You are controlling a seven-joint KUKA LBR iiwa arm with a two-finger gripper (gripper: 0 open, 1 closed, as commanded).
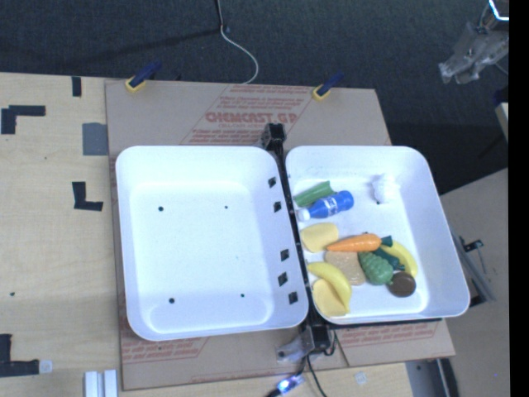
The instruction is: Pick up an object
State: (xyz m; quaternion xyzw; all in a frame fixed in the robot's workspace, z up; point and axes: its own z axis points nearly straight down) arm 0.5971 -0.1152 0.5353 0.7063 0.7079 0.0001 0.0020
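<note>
On bench left, white left bin (198,246). Next, right bin (421,180) w/ toys bunched at its front-left: green piece (312,194), blue bottle (331,204), carrot (354,243), two yellow bananas (331,286), dark green item (377,268), brown ball (402,284); small white lump (383,188) sits apart. Far upper right, gripper (473,56), blurry, well above the bins; prob carrying nothing, can't tell its state.

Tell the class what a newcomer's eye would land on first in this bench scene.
A bright heap of plastic toy food crowds the right white bin, an orange carrot lying across it. Beside it, the left white bin is bare white. The grey robot gripper hangs at upper right.
</note>
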